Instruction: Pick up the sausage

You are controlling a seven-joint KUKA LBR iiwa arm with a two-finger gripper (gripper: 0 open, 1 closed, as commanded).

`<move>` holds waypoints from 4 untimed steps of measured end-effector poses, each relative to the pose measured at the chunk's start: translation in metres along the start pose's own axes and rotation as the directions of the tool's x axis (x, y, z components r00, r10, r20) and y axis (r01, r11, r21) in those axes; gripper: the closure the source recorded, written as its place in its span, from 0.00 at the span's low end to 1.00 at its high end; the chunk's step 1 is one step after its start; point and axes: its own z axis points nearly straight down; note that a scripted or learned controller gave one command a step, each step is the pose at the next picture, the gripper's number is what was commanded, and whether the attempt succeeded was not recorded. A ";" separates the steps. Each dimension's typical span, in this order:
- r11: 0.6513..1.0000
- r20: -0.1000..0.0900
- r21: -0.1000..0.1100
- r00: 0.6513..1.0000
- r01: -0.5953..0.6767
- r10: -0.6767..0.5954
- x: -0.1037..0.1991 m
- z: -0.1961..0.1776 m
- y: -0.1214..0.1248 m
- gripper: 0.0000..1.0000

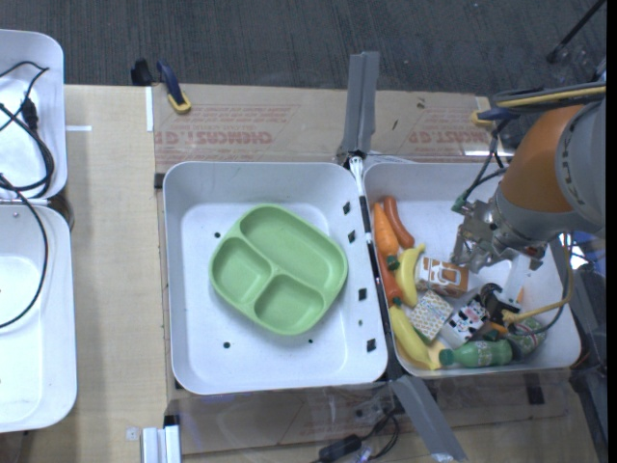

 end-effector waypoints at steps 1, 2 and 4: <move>0.994 0.000 -0.001 0.994 -0.111 0.111 0.113 -0.091 -0.025 1.00; 0.994 0.002 0.000 0.994 -0.111 0.111 0.112 -0.090 -0.025 0.00; 0.998 0.002 -0.001 0.998 0.061 -0.061 0.054 0.010 0.026 0.00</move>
